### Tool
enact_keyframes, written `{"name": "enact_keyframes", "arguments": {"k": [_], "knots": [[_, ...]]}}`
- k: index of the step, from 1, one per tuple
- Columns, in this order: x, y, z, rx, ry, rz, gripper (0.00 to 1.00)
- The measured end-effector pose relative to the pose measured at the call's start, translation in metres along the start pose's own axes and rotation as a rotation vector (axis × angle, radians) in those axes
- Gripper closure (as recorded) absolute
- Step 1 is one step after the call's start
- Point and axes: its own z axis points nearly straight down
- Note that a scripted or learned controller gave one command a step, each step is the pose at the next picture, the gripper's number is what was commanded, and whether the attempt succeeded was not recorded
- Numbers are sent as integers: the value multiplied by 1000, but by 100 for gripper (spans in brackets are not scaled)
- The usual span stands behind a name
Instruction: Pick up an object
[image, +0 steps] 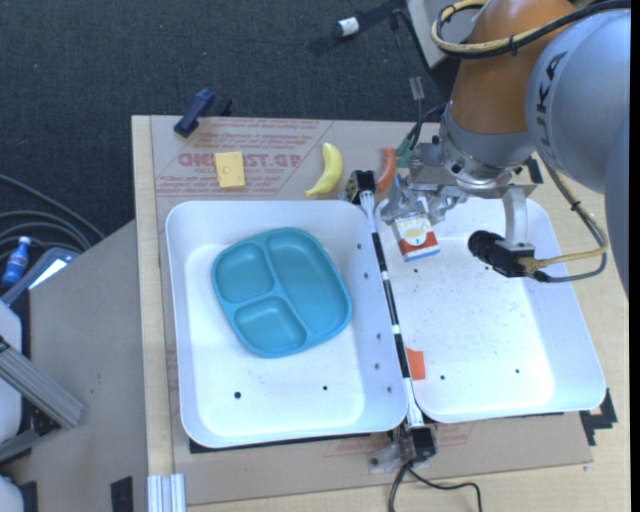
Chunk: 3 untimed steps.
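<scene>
A small white carton (418, 243) with orange and blue print sits at the far left of the right bin (500, 340), near the divider. My gripper (418, 212) is directly over the carton's top, touching or nearly touching it. The wrist hides where they meet, so whether the carton is gripped is unclear. A blue divided plate (281, 290) lies in the middle of the left bin (200, 370).
Beyond the bins on the cardboard lie a yellow banana (326, 170), a small yellow block (230, 170) and an orange-and-green item (388, 162). A dark blue object (195, 112) sits at the bench's far left corner. A black attachment (500, 252) and its cable hang over the right bin.
</scene>
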Motion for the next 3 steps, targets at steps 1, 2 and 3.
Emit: {"name": "enact_keyframes", "arguments": {"k": [1,2,3], "knots": [[17,-88,-1,2,-1,2,100],[31,-80,-14,-3,-1,1,100],[56,-85,-13,1,-1,1,100]]}}
